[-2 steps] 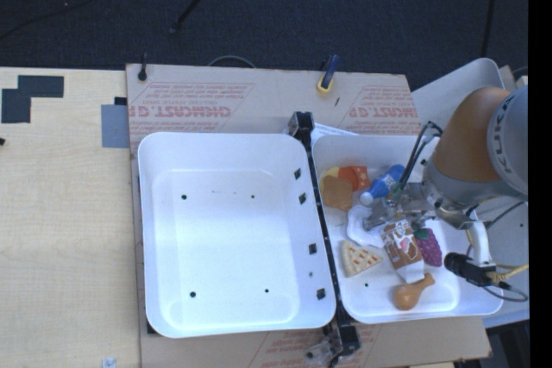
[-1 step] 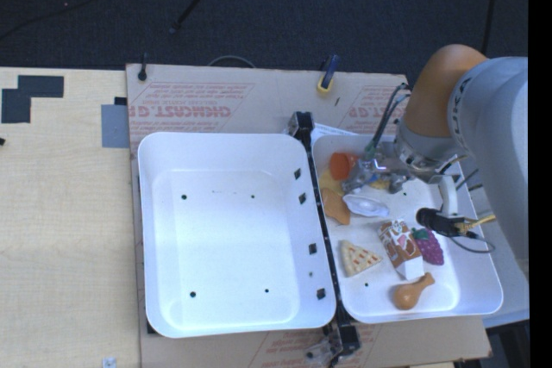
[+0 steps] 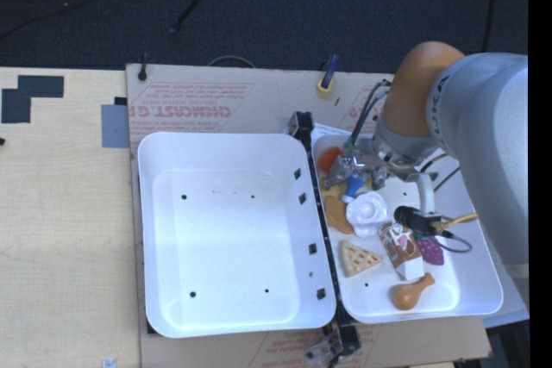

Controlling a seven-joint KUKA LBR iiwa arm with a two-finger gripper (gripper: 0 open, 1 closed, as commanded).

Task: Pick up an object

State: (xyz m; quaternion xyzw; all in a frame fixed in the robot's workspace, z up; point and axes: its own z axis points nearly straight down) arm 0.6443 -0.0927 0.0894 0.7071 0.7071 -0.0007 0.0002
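Hovering low with pincer over clutter, blue piece just below, white cup beyond; grip unreadable, nothing lifted yet.

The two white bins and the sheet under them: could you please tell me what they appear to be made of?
The bins, left and right, look like moulded plastic: smooth white walls, rounded corners, a slight sheen. The sheet beneath looks like brown corrugated cardboard: matte, with red printed lettering. The toy drumstick in the right bin is probably glossy plastic, though the picture is too coarse to be sure.
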